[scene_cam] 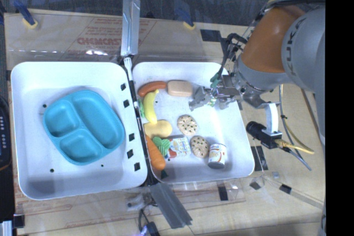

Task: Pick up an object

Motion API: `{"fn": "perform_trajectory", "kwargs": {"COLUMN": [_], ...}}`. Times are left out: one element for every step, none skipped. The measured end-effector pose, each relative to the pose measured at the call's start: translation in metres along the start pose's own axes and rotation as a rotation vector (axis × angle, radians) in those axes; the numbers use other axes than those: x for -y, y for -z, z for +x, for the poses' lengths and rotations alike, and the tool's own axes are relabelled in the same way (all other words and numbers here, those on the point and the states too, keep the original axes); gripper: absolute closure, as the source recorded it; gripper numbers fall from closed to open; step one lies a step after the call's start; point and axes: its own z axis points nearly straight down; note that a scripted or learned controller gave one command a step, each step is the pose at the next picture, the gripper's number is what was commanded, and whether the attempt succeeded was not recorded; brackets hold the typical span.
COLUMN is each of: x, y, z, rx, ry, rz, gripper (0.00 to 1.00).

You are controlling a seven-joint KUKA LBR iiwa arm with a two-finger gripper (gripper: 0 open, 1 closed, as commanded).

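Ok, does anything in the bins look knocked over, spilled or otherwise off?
One thing: the small can in the right bin lies on its side near the front corner. The other toy food is loosely scattered, and the blue tray sits at a slant in the left bin. No spills.

Left white plastic bin (27, 135) carrying a blue three-compartment plastic tray (83, 125). Right white plastic bin (235, 160) with toy food: yellow banana (149, 106), two brown chocolate-chip cookies (187, 125), orange carrot (155, 155). At 3 o'clock, the grey arm's metal two-finger gripper (200, 100) hovers over the right bin.
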Motion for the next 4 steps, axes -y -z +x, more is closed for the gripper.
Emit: {"fn": "perform_trajectory", "kwargs": {"x": [-0.019, -0.02, -0.052, -0.052], "y": [-0.13, -0.119, -0.039, -0.041], "z": [-0.004, -0.004, -0.059, -0.058], "rx": [0.003, 0.002, 0.002, 0.001], "ry": [0.28, 0.283, -0.16, -0.159], "rz": [-0.005, -0.004, -0.006, -0.003], "gripper": [0.0, 1.0, 1.0, 0.0]}}
